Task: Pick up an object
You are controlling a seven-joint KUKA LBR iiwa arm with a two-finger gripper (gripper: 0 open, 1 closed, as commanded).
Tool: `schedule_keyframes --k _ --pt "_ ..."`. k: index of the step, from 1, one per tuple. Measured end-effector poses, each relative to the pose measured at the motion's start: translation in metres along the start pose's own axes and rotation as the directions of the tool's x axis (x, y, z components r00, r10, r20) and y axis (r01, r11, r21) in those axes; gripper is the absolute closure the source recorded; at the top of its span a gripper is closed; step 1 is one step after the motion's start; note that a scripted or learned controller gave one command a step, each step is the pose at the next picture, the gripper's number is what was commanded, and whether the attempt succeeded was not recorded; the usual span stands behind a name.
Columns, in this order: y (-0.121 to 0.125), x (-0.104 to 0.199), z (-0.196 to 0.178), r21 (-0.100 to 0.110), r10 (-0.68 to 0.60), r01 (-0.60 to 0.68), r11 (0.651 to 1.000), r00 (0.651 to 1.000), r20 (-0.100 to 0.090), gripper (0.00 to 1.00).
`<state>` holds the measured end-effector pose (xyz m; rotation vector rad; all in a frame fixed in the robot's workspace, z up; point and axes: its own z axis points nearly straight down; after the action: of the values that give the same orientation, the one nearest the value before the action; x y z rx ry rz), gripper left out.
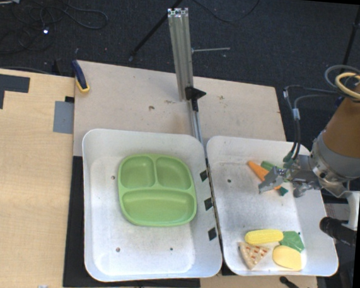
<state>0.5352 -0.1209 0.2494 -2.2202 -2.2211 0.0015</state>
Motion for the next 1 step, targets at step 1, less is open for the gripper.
schedule_keyframes --k 1 --pt "-0.0019 -0.0022 0.0644 0.009 0.001 -0.001 1.000 1.000 -0.002 0.00"
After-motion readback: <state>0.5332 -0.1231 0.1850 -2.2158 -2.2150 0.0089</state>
